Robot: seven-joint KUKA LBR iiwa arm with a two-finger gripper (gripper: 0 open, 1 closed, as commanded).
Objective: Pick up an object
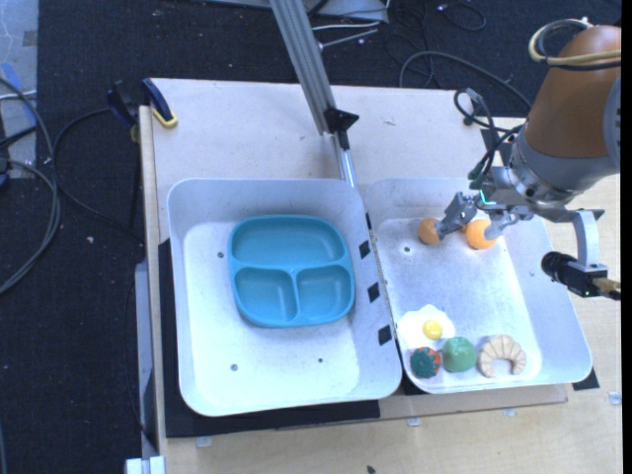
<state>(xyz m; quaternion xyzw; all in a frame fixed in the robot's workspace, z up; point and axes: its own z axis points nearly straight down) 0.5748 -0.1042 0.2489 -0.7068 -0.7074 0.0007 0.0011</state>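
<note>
My gripper [478,223] hangs over the far end of the right bin [541,299], its fingers spread apart. A small orange ball [481,236] lies on the bin floor in the gap between the fingertips, and neither finger visibly presses on it. A second orange ball [429,231] rests just left of the left finger [454,215]. At the bin's near end lie a toy fried egg [432,325], a green ball [459,354], a dark green and red ball [425,362] and a toy croissant [503,355].
The left bin [193,304] holds a blue divided plate [292,270]. A slanted metal rail [308,57] crosses the bench from the back toward the bins' shared edge. The middle of the right bin floor is bare.
</note>
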